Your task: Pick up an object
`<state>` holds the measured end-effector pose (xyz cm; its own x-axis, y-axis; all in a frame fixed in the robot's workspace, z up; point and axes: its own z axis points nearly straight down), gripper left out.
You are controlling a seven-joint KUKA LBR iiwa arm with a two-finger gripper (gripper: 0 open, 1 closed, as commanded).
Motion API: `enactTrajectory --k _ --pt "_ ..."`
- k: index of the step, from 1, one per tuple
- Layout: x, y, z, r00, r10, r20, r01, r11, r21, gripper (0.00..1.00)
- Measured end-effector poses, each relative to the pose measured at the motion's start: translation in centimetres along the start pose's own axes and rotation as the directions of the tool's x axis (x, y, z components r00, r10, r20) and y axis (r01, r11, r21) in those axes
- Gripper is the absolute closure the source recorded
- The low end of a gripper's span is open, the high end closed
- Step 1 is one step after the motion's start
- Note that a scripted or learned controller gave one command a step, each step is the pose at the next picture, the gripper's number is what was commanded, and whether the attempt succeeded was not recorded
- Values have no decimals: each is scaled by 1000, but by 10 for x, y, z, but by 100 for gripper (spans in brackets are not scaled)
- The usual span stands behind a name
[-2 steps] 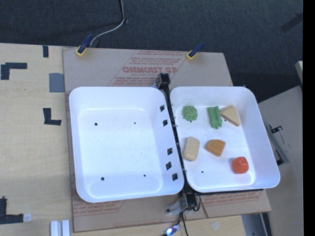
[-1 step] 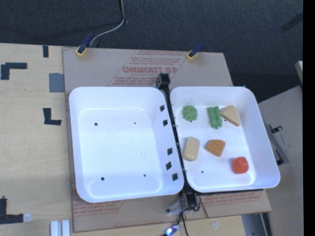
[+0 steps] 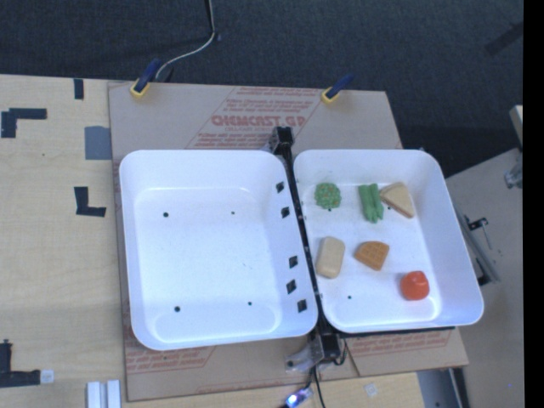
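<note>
Red "CHEMCAST GP" print, upside down, on the brown board [image 3: 246, 117] under the bins.

From my feed I see a pale wood-grain desk [image 3: 51, 253] with dark tape marks stuck on its left part. A brown cardboard sheet printed in red letters [image 3: 246, 121] lies flat on it, held at the far edge by two blue-and-yellow clamps [image 3: 144, 79]. Beyond the desk runs dark blue-grey carpet floor [image 3: 357, 24], crossed by a thin white cable [image 3: 200, 32]. Lighting is even.
</note>
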<state>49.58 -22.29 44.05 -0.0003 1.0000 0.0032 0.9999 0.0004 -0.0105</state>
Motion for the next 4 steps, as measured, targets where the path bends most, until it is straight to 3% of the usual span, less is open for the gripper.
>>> enactTrajectory --k 1,2,3,4 --pt "0 19 102 1000 0 0 0 1000 0 100" --pt "0 101 4 1000 -5 9 5 1000 -23 100" --pt "0 129 112 1000 -2 1 2 1000 0 100" --pt "0 168 190 1000 -2 1 2 1000 -1 100"
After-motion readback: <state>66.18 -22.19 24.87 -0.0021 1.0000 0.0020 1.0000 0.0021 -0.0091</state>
